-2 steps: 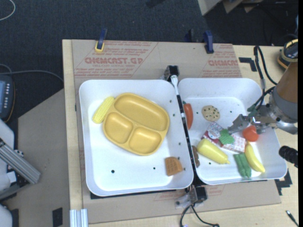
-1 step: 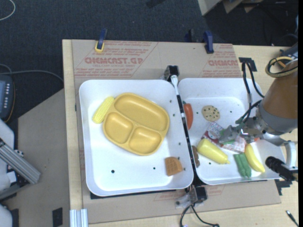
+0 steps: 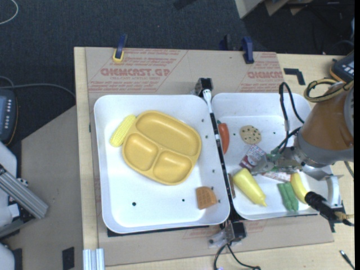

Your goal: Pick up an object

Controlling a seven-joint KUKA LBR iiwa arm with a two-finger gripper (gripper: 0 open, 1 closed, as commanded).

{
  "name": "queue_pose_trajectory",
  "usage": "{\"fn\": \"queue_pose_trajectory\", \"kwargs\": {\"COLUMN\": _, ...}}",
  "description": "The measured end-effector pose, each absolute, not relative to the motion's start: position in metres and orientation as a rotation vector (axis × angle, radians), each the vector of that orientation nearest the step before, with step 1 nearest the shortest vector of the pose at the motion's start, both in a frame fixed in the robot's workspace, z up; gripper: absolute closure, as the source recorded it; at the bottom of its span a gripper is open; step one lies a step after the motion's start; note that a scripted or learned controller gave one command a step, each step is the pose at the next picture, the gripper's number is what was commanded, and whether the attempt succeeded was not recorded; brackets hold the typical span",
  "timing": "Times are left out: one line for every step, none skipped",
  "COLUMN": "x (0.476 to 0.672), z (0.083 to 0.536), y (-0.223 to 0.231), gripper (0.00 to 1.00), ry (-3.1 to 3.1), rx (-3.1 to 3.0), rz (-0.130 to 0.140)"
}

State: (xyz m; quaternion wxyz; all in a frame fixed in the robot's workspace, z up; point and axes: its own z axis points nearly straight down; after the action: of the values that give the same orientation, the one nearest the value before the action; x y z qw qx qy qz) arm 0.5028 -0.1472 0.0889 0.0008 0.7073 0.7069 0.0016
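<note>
My gripper is low in the right bin, reaching in from the right under the orange-banded wrist. It sits against a crumpled silver and red packet; whether it grips the packet is hidden. Just in front lies a yellow squash-like piece. A green pod and a small yellow piece lie under the wrist. A round cookie and a red-orange piece lie farther back in the same bin.
The left bin holds a yellow divided plate, a corn cob at its left, and a brown cracker near the front right corner. A black divider rail runs between the bins. Cables hang by the arm.
</note>
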Motion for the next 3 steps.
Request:
{"fn": "queue_pose_trajectory", "kwargs": {"x": 0.506, "z": 0.102, "y": -0.147, "gripper": 1.0, "ry": 2.212, "rx": 2.213, "rz": 0.014}}
{"fn": "queue_pose_trajectory", "kwargs": {"x": 0.504, "z": 0.145, "y": -0.147, "gripper": 1.0, "ry": 2.218, "rx": 2.218, "rz": 0.003}}
{"fn": "queue_pose_trajectory", "kwargs": {"x": 0.515, "z": 0.202, "y": -0.145, "gripper": 1.0, "ry": 2.219, "rx": 2.215, "rz": 0.005}}
